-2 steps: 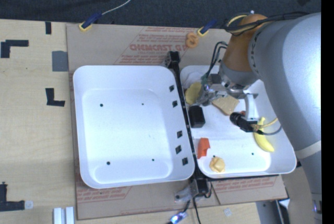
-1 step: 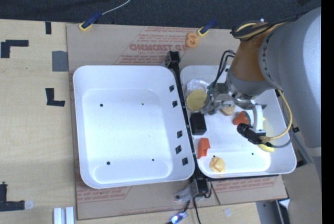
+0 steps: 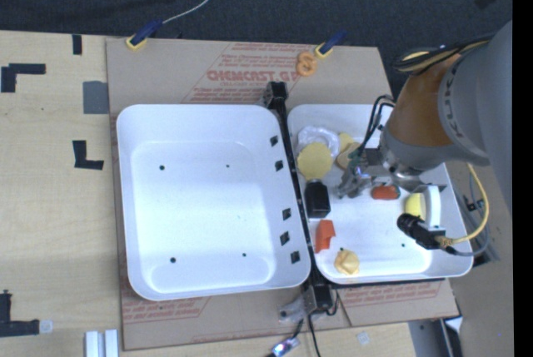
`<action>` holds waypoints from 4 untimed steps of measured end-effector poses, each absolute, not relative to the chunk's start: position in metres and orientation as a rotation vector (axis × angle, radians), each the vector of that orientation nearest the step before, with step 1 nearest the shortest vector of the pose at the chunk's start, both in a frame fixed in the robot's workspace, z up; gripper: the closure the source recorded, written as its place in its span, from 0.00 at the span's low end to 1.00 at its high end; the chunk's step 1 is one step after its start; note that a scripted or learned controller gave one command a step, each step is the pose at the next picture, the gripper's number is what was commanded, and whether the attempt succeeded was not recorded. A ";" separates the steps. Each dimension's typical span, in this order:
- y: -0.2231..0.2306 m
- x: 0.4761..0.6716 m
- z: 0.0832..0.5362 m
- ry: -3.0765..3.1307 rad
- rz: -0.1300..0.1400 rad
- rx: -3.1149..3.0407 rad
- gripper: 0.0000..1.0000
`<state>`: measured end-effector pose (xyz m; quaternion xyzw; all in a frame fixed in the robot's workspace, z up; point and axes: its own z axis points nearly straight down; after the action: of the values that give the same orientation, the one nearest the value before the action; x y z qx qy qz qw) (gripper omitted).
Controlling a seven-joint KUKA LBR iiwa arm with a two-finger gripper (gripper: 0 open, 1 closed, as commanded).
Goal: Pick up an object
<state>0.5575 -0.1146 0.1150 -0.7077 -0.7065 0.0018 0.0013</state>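
Reaching into the right bin (image 3: 379,268), the arm (image 3: 433,118) hides part of its contents; the tool (image 3: 351,183) state cannot be determined.

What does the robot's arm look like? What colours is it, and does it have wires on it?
The arm is thick, round and grey, with a shiny orange band above the wrist. Its small dark metal gripper sticks out below that. Yes, it has wires: a black cable loops beside the orange band, and yellow cables curl around the arm.
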 end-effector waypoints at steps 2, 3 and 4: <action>-0.102 0.610 0.085 -2.231 -0.006 -2.220 1.00; -0.127 0.600 0.085 -2.222 -0.001 -2.223 1.00; -0.117 0.546 0.091 -2.218 0.006 -2.218 1.00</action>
<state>0.5457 -0.1166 0.0913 -0.7072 -0.7070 0.0019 0.0024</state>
